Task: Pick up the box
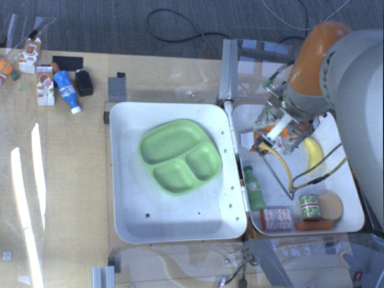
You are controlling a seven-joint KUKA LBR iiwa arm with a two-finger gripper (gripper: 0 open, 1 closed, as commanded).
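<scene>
A pale wooden bench (pixel 60 179) over dark carpet carries two shallow white bins side by side. The left bin (pixel 129 221) holds a green divided plate (pixel 180 156) near its centre. The right bin (pixel 354 218) holds the box (pixel 277 218), a small flat carton with a red-patterned face, lying against the bin's near edge toward its near-left corner. Along the bin's left wall lies a green bottle (pixel 252 188); a small can (pixel 308 207), a brownish round item (pixel 330 207) and an orange-red item (pixel 314 225) sit just beside the box toward the near-right corner; a banana (pixel 313 153) lies farther back. The gripper (pixel 273 138) hangs over the bin's far-left part, well apart from the box; whether its jaws stand apart or together cannot be told. The box is judged light, stiff-sided yet crushable; a hold across its short sides seems best, though wall and can crowd it. The arm's bulk hides the bin's far-right corner.
</scene>
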